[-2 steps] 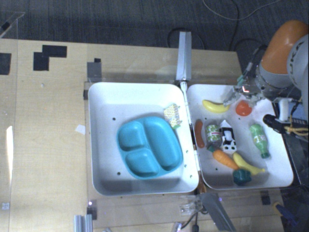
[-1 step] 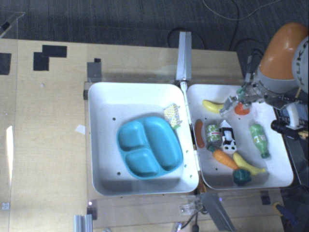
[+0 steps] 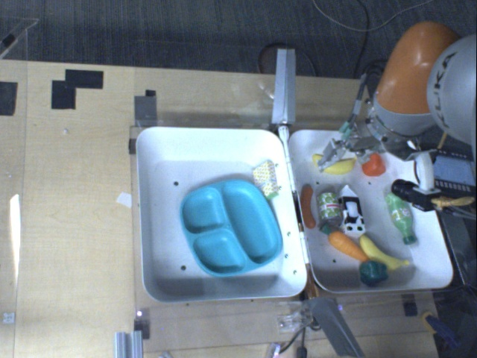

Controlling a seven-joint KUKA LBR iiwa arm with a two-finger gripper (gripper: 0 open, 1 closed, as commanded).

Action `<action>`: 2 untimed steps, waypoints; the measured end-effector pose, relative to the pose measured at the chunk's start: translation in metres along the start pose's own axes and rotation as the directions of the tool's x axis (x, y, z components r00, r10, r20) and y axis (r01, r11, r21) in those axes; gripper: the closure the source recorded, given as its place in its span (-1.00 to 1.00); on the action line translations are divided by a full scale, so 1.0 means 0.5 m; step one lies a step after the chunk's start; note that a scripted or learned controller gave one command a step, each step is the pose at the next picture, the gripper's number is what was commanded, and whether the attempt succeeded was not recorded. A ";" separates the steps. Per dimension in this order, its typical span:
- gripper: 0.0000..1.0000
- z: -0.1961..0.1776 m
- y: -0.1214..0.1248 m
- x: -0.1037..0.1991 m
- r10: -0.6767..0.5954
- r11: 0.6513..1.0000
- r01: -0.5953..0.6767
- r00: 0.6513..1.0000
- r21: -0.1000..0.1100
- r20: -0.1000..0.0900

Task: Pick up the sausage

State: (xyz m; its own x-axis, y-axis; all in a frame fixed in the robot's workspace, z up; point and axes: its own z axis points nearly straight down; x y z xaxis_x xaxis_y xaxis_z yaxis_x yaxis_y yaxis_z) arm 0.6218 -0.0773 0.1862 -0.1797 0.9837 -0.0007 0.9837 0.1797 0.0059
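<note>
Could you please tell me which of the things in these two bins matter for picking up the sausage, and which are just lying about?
Job: sausage, gripper.

Lying about: blue plate, can, toy cow, carrot, two bananas, green bottle, tomato.

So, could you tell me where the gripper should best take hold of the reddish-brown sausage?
Probably at the middle of the reddish-brown sausage, from straight above, closing across its narrow width. It lies lengthwise against the right white bin's left wall, so the wall side is tight.
</note>
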 end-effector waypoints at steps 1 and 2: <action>-1.00 0.000 -0.092 0.142 -0.212 0.977 0.212 0.977 0.000 -0.001; -1.00 -0.018 -0.101 0.183 -0.285 0.958 0.285 0.958 0.000 -0.001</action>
State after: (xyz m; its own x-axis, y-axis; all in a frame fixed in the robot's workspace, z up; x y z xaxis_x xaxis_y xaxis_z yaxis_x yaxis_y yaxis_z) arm 0.5553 0.0036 0.1947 -0.4529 0.8916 -0.0016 0.8916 0.4529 0.0054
